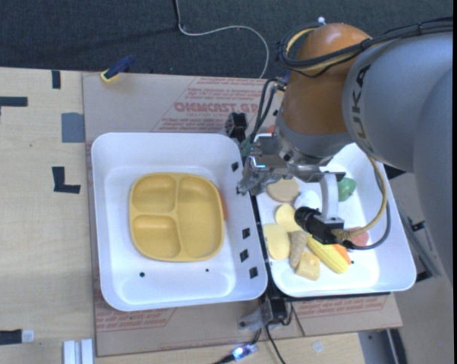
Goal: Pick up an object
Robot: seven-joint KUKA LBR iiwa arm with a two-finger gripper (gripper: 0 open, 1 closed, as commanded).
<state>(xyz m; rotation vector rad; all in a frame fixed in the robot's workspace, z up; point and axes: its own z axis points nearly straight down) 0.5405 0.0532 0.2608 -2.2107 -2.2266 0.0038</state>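
A light wooden bench carries a brown cardboard sheet. On the cardboard, two white bins sit side by side: the left bin and the right bin.

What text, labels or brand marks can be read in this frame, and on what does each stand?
"UKA", the visible part of a brand name, on the grey arm, at its left edge.
Red print on the cardboard sheet above the left bin: it appears upside down and too blurred to read.
Nothing else is legible.
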